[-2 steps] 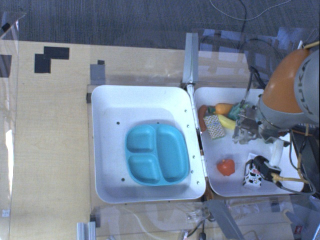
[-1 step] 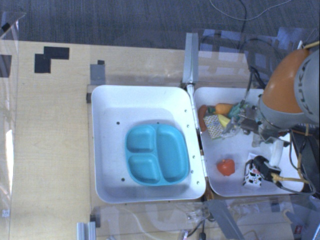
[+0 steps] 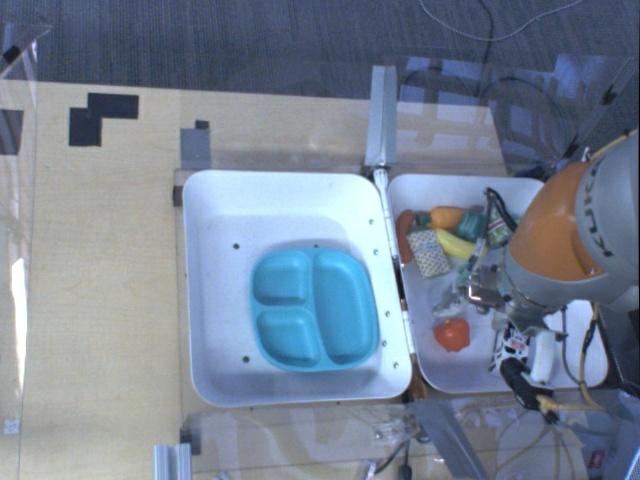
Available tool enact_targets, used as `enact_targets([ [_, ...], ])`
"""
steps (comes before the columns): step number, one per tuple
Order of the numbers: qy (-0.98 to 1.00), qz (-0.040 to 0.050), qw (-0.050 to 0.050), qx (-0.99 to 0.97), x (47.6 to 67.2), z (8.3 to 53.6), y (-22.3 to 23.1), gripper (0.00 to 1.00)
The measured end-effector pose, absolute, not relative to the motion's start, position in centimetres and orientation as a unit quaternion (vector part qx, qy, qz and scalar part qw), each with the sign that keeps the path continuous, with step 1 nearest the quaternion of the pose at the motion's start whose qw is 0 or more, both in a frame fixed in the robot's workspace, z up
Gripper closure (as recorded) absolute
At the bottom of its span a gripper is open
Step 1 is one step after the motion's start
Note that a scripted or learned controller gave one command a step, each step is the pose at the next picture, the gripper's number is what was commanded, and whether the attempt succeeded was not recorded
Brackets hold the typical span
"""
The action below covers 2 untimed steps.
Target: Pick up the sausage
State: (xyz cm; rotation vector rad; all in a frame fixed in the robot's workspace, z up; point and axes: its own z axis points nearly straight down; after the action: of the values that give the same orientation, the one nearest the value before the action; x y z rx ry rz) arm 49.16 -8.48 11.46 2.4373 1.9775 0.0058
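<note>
The hand (image 3: 478,290) hangs in the right bin (image 3: 440,373); whether it is wide or narrow I cannot tell. The sausage (image 3: 404,236) lies up and left of it, against the bin's wall, beside the checkered packet (image 3: 428,253). Risk: grabbing the nearer tomato (image 3: 452,334) or packet.
</note>
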Motion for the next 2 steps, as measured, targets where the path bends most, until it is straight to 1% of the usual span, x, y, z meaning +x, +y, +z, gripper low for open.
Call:
enact_targets([
  [1, 0.623, 0.0043, 0.003, 0.782, 49.0, 8.9, -8.3, 0.00],
  [2, 0.624, 0.0079, 0.006, 0.781, 49.4, 10.1, -8.2, 1.00],
])
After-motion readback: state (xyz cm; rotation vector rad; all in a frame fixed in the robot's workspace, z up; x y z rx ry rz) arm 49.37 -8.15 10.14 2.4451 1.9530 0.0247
